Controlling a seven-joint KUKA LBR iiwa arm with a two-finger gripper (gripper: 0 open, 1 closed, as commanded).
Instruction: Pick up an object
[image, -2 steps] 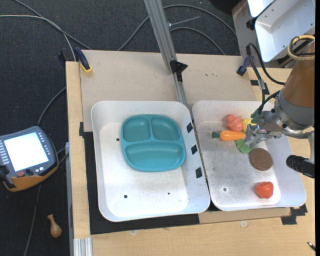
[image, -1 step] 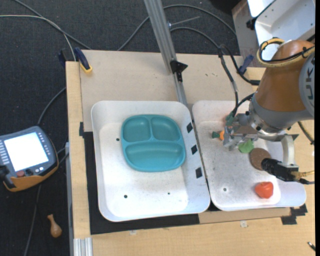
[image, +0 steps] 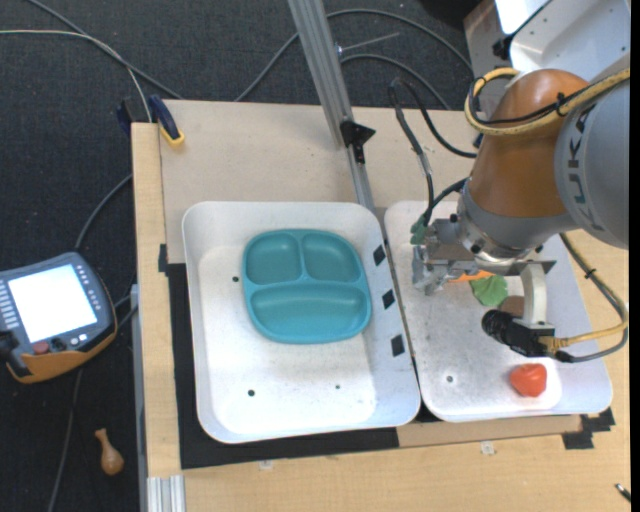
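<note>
Overhead, the grey arm (image: 590, 150) reaches in from the right, its orange band (image: 525, 150) bent steeply down over the right bin (image: 450, 385), wrist pointing at the bin floor. The claw (image: 436, 272) hangs low near that bin's left wall; whether it is clenched or released cannot be told. Just to its right lie a green object (image: 490, 290) and something orange, partly hidden. Further right and below sits a red object (image: 529, 379). Left of the claw, a teal divided plate (image: 303, 285) rests in the left bin (image: 225, 400).
</note>
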